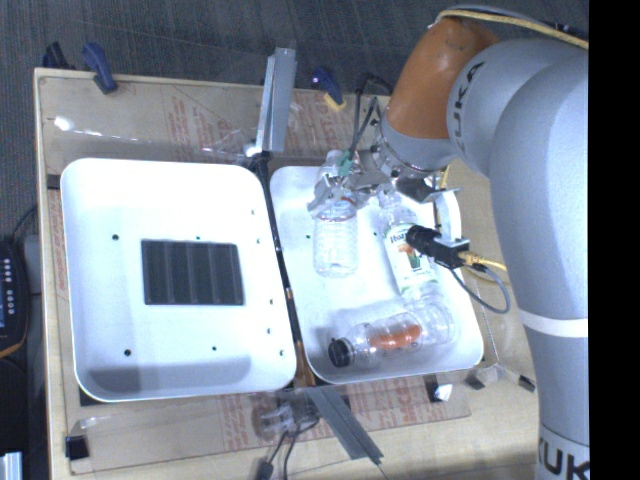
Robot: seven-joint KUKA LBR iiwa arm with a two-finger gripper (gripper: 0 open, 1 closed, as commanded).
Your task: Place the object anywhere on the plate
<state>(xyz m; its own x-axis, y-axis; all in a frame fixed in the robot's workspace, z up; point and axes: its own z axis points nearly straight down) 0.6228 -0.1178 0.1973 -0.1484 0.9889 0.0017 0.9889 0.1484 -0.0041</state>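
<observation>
Nearest the lens lay a clear bottle with an orange label (385,340) on its side in the right bin (300,298). My gripper (352,173) hovered at the cap of another clear bottle (336,233); its grip I could not tell. I judged a centred descent best before carrying it to the dark plate (192,272) in the left bin (100,198).

Reaching in from the right, big grey arm (530,168) bent over, orange band (440,78) just above the wrist. Angled down and leftward, gripper (345,176) low at the far end (cables looping beside the wrist, fingertips too cluttered to read).
</observation>
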